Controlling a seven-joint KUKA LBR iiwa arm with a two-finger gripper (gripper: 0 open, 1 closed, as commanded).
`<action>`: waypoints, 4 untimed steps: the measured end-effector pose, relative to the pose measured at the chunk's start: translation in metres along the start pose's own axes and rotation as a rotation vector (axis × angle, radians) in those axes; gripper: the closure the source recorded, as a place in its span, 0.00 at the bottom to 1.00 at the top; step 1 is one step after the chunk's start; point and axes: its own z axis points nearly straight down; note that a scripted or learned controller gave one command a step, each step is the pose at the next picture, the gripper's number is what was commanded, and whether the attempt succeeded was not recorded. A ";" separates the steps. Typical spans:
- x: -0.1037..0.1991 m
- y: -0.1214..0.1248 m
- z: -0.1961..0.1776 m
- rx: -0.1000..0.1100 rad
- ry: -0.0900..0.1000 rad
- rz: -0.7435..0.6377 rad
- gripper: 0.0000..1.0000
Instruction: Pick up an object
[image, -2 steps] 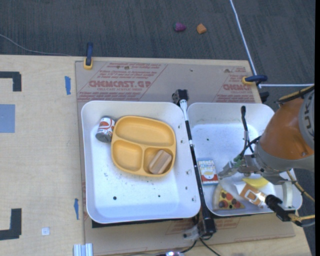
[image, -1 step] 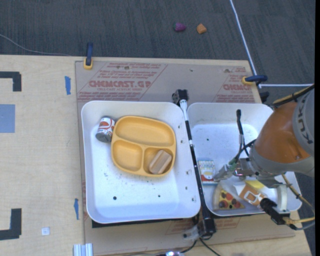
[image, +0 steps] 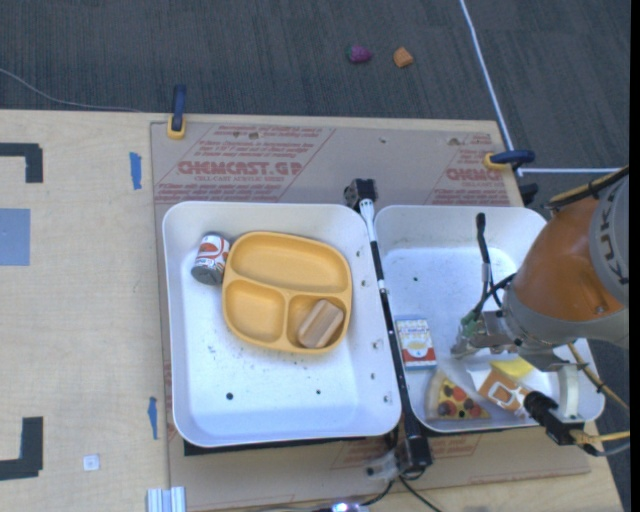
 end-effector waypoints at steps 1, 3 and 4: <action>0.000 0.000 0.000 0.000 0.000 0.000 0.00; 0.004 -0.002 0.011 0.008 0.008 -0.003 0.00; 0.003 0.000 0.000 0.002 0.004 -0.002 1.00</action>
